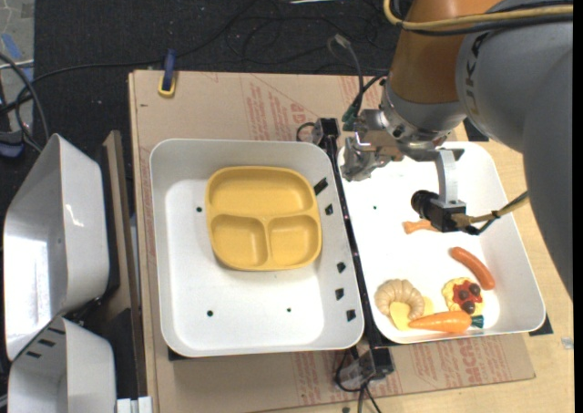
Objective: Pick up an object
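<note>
My gripper (pixel 363 163) hangs over the far left corner of the right bin (pixel 510 220), close to its wall, and no object shows in it. Toy foods lie toward the near side of that bin: a red sausage (pixel 472 267), a pale croissant (pixel 399 296), an orange carrot (pixel 441 320) and a small yellow tart with dark berries (pixel 465 294). A small orange piece (pixel 419 227) lies near the bin's middle. All of these are well apart from the gripper.
The left bin (pixel 182 302) holds a yellow divided plate (pixel 264 218) in its far half. The two bins meet at a rim (pixel 346 229) just left of the gripper. Cardboard (pixel 246 101) lies under both bins.
</note>
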